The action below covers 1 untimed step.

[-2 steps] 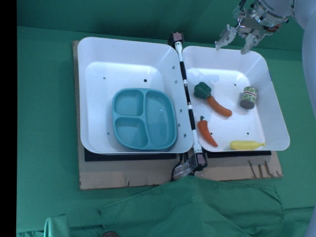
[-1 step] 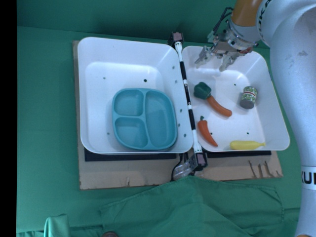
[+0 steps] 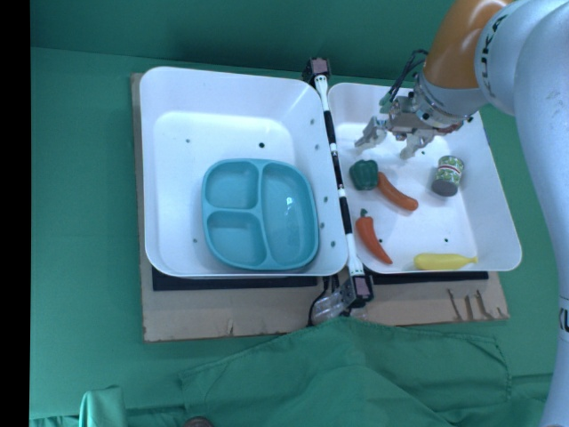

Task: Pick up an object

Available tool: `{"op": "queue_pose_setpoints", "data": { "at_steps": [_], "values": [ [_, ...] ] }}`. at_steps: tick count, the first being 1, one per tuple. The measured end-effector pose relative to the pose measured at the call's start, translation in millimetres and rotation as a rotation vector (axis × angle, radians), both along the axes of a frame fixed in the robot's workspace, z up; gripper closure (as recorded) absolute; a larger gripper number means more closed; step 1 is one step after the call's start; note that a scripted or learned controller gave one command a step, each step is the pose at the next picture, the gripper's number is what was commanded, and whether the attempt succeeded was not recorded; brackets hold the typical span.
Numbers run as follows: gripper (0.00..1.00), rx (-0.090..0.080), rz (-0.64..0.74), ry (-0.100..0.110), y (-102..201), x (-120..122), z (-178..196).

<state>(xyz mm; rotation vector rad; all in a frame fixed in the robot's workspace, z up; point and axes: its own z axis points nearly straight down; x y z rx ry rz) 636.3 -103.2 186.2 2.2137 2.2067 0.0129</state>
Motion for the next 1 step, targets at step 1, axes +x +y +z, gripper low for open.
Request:
{"op": "queue_pose_setpoints", "data": {
  "at_steps": [1],
  "values": [
    [0.0,-0.001,0.0,-0.004,4.8,-23.6,0.3]
  ]
}}
